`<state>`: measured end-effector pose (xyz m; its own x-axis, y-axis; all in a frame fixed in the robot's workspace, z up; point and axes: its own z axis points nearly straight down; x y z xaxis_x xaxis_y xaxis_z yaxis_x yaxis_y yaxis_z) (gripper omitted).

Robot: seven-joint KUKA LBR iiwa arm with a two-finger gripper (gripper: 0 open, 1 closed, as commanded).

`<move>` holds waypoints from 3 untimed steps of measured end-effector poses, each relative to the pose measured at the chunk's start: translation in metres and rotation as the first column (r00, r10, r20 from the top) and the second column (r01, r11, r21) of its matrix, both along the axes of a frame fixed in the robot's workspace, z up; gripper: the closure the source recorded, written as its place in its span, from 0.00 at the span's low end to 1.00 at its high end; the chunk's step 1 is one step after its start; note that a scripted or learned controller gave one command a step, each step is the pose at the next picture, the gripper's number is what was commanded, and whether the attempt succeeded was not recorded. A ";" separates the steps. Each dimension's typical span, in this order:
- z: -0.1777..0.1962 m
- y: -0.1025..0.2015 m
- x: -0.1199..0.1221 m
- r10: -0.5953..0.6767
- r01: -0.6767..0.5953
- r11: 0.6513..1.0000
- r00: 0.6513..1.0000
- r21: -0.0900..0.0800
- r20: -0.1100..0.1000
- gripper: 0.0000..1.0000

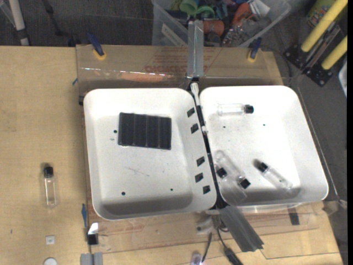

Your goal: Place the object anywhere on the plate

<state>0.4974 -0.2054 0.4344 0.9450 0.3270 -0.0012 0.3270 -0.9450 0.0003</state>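
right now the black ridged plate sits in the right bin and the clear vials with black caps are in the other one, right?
Not quite. The camera view shows the black ridged plate in the left bin; the clear vials lie in the right bin.

A robotics lab: two white bins [251,200] clamped onto a wooden surface [33,120], glass vials [49,185] lying about, and a clear tub of test objects [220,7] past its far edge.
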 end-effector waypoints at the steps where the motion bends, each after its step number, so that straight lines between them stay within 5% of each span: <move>1: 0.000 -0.018 0.001 -0.130 0.130 0.991 0.991 0.000 0.001 1.00; 2: 0.000 -0.018 0.000 0.037 -0.037 0.999 0.999 0.002 -0.002 1.00; 3: 0.000 -0.013 -0.018 -0.132 0.132 0.991 0.991 0.003 -0.003 1.00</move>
